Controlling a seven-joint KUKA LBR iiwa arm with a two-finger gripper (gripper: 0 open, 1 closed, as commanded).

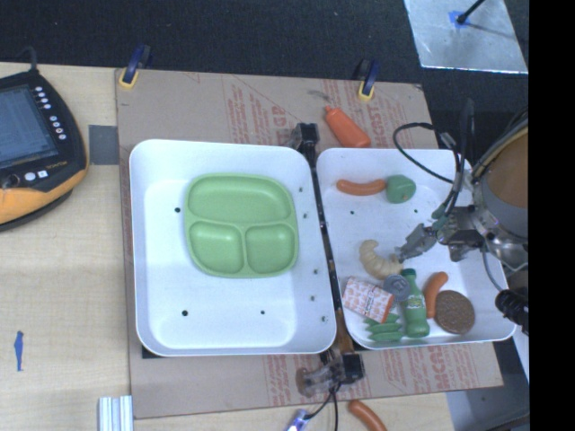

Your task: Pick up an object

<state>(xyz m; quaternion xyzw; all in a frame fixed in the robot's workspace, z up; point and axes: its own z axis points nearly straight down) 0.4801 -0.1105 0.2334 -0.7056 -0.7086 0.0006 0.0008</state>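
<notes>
Right bin [355, 164], on counter [63, 277]: holds assorted toy food. Banana [377, 259], pale, curved, near bin centre, long axis running upper-left to lower-right, lower tip turned toward tool. Tool [415, 242], dark, reaching in from right edge just beside banana's lower end, pointing left and slightly down; fingers apart, nothing seen between them. Arm behind it, low over bin's right rim, cables looping above. Green bottle [414, 305], upright in picture, cap at top, just below tool. Orange sausage [434, 292], tilted, beside bottle. Brown round cookie [455, 312], lower right corner. Red-and-white packet [368, 299], left of bottle. Orange carrot with green top [373, 187], lying crosswise near top. Left bin [153, 241]: green divided plate [241, 224], centred.
</notes>
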